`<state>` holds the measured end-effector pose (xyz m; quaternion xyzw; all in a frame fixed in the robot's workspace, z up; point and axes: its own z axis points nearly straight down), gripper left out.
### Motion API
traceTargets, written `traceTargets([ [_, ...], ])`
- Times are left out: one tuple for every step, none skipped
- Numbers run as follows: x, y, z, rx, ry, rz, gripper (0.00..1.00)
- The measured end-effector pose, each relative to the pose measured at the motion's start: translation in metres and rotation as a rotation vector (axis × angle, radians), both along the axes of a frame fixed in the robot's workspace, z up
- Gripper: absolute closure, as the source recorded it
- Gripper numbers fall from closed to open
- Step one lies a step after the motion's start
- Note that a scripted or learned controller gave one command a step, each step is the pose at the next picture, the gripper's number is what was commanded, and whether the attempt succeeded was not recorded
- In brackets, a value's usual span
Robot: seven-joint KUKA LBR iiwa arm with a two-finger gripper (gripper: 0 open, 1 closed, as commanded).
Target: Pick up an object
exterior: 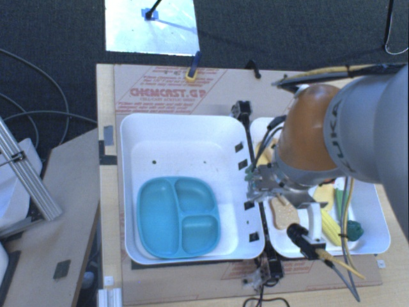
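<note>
The arm (332,133) is bent steeply down over the right bin (377,235), so the step in hand looks like the reach for a pick — a slice of toast (284,215) and a yellow corn cob (330,225) lie just below its wrist. Whether the jaws are wide or narrow cannot be told. Next, a clean descent onto one item. A blue divided plate (179,216) sits in the left bin (185,130).

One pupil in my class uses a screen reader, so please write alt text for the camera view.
A grey robot arm with an orange band reaches from the right over the right white bin, which holds a slice of toast and yellow and green items. The left white bin holds a blue divided plate.
</note>
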<state>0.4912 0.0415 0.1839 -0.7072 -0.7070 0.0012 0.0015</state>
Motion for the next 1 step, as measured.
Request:
traceTargets([
  [0.0780,-0.0040,0.0011,-0.001,-0.011,0.005,1.00],
])
